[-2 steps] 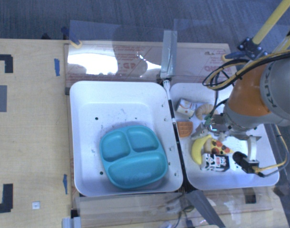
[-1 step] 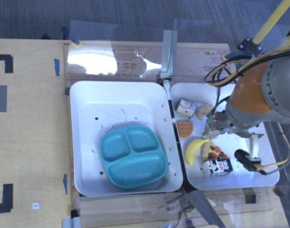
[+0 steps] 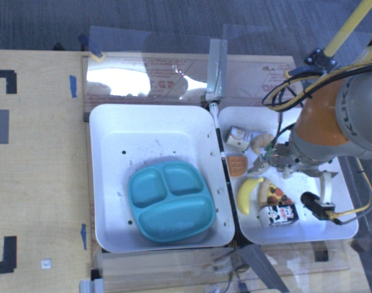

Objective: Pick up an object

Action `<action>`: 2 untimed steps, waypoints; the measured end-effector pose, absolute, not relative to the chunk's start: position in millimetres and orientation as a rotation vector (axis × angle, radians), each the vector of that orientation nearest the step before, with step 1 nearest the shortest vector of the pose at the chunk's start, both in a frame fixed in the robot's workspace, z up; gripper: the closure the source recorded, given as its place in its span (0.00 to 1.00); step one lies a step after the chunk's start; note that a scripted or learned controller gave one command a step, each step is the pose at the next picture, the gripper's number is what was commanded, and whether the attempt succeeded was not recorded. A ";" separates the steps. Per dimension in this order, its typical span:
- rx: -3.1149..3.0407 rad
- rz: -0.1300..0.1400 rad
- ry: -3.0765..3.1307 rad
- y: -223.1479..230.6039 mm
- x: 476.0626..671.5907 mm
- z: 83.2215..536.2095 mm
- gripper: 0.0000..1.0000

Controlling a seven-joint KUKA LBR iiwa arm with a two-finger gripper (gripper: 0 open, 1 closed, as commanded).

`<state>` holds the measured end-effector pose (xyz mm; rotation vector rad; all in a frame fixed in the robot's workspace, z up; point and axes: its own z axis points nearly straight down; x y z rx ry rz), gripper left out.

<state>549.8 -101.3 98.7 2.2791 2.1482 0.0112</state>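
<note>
Nearest the camera in the right bin (image 3: pixel 347 227) sits a small black-and-white carton (image 3: pixel 278 215), with a yellow banana (image 3: pixel 249 194) and a red-and-yellow toy food piece (image 3: pixel 276 195) just beyond it. The left bin (image 3: pixel 107 163) holds a teal tray (image 3: pixel 170 201) with 3 compartments. Farther back lie an orange waffle-like piece (image 3: pixel 237 165) and a small white box (image 3: pixel 238 138). The grey arm (image 3: pixel 332 127) (orange-banded) hangs over the right bin; its jaws seem to be near the banana, too blurred to tell whether apart or together.
</note>
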 end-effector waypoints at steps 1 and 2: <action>2.184 0.006 2.250 -124.5 497.3 87.6 0.00; 2.182 0.009 2.248 -124.0 498.6 97.6 1.00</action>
